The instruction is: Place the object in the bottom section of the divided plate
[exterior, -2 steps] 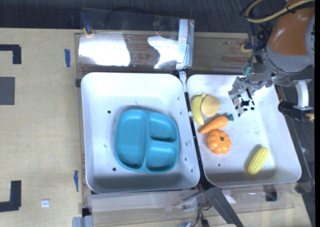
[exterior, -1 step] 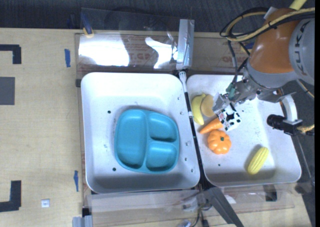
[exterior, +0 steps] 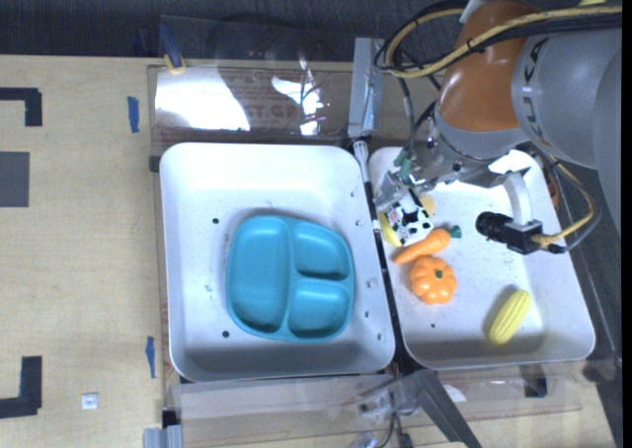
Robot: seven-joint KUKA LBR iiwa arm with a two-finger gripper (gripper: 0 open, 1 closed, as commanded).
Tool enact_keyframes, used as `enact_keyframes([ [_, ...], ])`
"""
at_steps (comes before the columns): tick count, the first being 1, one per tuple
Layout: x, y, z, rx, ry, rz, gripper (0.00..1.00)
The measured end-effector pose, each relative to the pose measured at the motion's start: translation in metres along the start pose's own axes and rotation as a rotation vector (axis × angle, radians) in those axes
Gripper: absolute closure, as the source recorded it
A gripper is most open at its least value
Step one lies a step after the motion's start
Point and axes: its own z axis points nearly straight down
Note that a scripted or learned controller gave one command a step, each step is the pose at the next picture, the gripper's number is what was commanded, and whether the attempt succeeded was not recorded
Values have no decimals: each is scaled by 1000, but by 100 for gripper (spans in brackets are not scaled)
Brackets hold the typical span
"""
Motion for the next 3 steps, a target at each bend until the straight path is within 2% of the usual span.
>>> enact_keyframes([
  [1,50,33,0,1,-1,166,100],
  [2,97,62,81,-3,-3,80,100],
  [3,99,63,80,-6,0,79,0],
])
